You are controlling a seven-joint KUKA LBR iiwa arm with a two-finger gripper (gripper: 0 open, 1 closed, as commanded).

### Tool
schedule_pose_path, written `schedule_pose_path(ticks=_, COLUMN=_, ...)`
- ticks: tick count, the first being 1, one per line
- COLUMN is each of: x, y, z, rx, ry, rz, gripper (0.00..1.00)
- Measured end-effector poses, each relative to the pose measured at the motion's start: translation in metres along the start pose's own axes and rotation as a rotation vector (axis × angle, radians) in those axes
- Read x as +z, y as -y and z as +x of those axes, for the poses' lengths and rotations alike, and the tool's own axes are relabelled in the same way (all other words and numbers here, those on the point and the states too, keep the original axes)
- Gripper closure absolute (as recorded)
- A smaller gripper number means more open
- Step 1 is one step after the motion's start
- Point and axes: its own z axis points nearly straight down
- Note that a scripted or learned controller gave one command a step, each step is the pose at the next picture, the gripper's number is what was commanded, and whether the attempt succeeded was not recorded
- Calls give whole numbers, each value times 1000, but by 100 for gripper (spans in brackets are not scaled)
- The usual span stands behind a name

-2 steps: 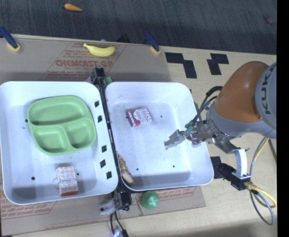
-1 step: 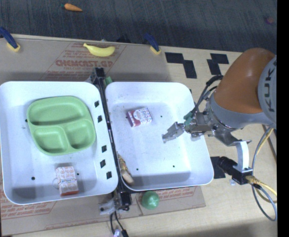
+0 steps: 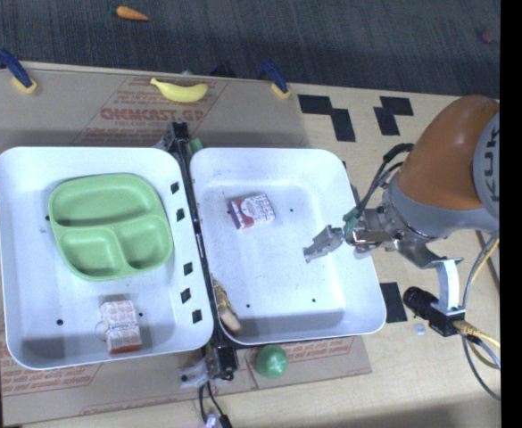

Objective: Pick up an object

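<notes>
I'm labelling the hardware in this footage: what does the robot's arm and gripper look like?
The arm is a bulky rounded body, orange on top and grey below, with part of a dark letter on its right side. Thin dark cables loop along its left side. The gripper is small, grey and metallic. A black-and-white fitting hangs beneath the wrist, next to a yellow cable.

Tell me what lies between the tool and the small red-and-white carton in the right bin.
Nothing: in the camera view, only bare white bin floor separates the tool from the small red-and-white carton.
</notes>
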Motion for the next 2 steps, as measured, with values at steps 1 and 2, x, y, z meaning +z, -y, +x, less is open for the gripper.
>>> schedule_pose_path(ticks=1, x=-4, y=-1, z=3, rx=-1, ry=1, rz=-3, gripper=0)
schedule_pose_path(ticks=2, x=-19, y=0, z=-1, rx=3, ry=0, rz=-3, gripper=0)
